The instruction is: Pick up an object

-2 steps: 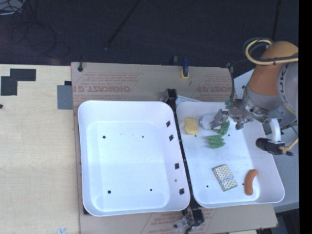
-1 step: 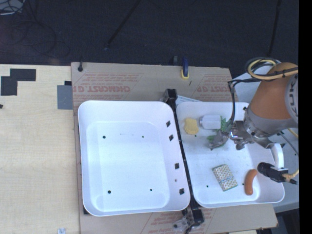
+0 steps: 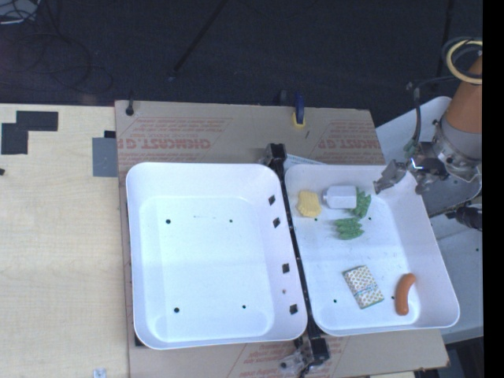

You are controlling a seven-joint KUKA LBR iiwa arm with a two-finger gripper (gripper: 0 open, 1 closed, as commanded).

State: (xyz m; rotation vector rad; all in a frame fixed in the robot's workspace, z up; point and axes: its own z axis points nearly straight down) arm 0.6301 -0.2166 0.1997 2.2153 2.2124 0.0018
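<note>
Left bin (image 3: 150,181): white, nothing but small dark holes in the floor. Right bin (image 3: 441,302) holds everything. Yellow lump (image 3: 309,204) at its 11 o'clock corner, white block (image 3: 341,197) just beside it toward 3 o'clock, touching a green leafy piece (image 3: 353,217) that trails toward 6. Patterned packet (image 3: 363,286) lies flat near 5 o'clock, orange sausage (image 3: 404,294) just right of it, apart. Gripper (image 3: 400,170) hangs over the bin's 1 o'clock rim, arm (image 3: 463,120) coming in from 3 o'clock. Nothing between the fingers; whether they're spread, can't tell.
</note>
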